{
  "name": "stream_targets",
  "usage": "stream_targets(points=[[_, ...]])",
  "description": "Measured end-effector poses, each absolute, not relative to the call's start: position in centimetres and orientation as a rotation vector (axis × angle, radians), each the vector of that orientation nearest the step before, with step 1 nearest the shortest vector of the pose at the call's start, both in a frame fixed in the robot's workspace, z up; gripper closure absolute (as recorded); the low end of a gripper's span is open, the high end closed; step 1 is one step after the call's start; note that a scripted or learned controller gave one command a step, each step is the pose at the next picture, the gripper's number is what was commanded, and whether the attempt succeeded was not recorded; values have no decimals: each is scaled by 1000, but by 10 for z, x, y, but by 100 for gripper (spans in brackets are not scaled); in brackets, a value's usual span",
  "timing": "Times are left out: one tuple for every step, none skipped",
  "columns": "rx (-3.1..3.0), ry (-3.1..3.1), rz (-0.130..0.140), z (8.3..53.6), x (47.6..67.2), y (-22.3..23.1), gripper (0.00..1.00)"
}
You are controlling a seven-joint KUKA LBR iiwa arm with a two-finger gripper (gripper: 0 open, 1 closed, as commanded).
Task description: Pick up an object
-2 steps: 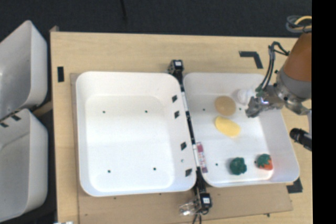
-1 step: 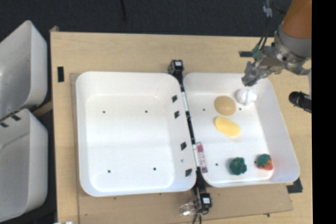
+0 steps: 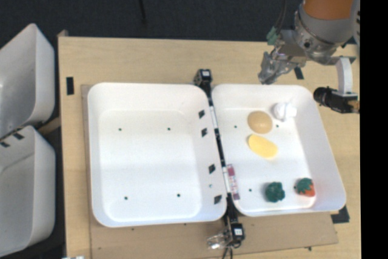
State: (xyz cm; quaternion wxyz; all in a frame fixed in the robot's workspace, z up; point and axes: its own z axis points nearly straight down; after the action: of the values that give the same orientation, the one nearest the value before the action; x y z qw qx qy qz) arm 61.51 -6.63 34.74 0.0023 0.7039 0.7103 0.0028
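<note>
My gripper [image 3: 268,74] hangs above the far edge of the right bin [image 3: 324,148], with nothing visibly held. In that bin lie a tan round object [image 3: 260,122], a yellow oval piece [image 3: 263,146] just in front of it, and a small white object [image 3: 282,110] near the far right. Close to the bin's near wall sit a dark green lumpy object [image 3: 274,191] and a red and green object [image 3: 305,187]. The gripper stands behind and slightly above the tan object, apart from all of them.
The left bin [image 3: 103,130] lies beside the right one, joined along a middle strip with black clips [image 3: 213,130]. White boxes [image 3: 21,76] stand off the bench's left side. The wooden bench [image 3: 151,60] extends behind both bins.
</note>
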Motion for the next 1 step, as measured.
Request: stream_targets(points=[[2222, 2229, -9, 305, 566, -48, 100]])
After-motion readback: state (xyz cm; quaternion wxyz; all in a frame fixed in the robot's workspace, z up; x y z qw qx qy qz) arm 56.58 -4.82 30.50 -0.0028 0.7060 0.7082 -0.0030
